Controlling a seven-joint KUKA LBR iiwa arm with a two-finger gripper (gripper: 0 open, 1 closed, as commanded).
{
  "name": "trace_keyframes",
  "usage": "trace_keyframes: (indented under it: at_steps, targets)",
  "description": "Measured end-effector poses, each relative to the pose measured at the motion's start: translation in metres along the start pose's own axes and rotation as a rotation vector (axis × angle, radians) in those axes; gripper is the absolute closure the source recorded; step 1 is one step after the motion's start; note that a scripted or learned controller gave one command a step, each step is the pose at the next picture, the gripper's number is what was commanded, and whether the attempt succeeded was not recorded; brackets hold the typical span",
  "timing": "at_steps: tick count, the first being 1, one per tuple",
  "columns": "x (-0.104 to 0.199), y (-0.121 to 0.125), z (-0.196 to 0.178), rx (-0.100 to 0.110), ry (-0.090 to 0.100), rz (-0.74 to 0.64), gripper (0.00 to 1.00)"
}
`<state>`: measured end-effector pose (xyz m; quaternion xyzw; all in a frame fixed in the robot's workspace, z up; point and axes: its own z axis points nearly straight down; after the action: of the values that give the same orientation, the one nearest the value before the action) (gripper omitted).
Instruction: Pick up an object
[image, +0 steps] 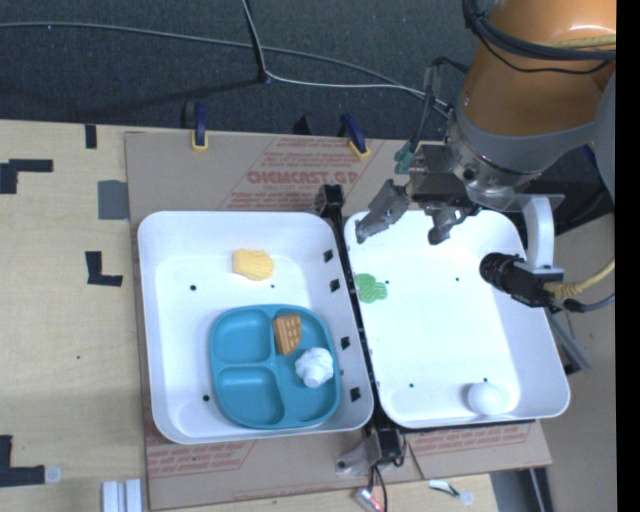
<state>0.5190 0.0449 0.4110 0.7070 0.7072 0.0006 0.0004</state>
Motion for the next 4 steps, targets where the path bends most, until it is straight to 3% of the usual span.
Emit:
trace_keyframes:
  at_steps: [1, 2, 3, 4]
  targets:
    - [0.015, 0.039, -0.072, -0.003, 0.000, -0.001, 0.00]
    - [-0.014, 0.145, -0.053, 0.009, -0.002, 0.002, 0.00]
    - [-0.012, 0.144, -0.068, 0.001, -0.001, -0.001, 1.00]
    - [0.028, 0.076, -0.127, -0.006, 0.002, -0.004, 1.00]
